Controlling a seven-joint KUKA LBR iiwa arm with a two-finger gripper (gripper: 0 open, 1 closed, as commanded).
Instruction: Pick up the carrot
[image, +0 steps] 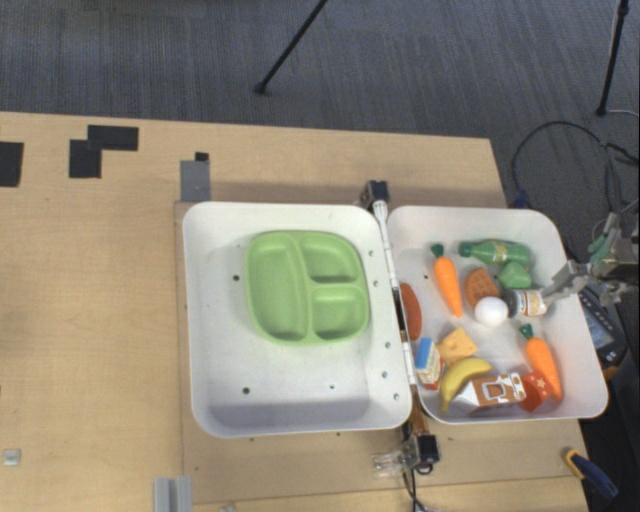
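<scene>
Camera view: the right bin (572, 262) is crowded, and that is where the trouble lies. There are two carrots in it. One carrot (448, 284) lies toward ten o'clock of the bin, green top pointing away, with a little clear floor around it. A second carrot (543, 366) lies toward four o'clock, near the bin's right wall, just beside a small carton (497, 390) and something red at the front corner. The gripper (566, 281) sits at the bin's three o'clock edge, right at the wall; whether it is spread or closed cannot be told from here, and nothing is seen between its tips.

Risks, as I judge them: with two carrots, the program may go for either, and the nearer one at four o'clock is hemmed in, so the tips could land on the carton or scrape the bin wall instead of straddling the carrot. The far carrot has a white egg (490, 311) and a brown item (483, 284) close at its three to four o'clock; a descent slightly off could nudge the egg rolling or pinch the wrong thing. A small bottle (527, 303) lies between the gripper and that carrot, so a low sweep across could knock it. Both carrots are tapered and smooth-looking, so a grasp near the thin end may slip out.

The left bin (215, 300) holds a green divided plate (305, 285), well apart from all this.
</scene>
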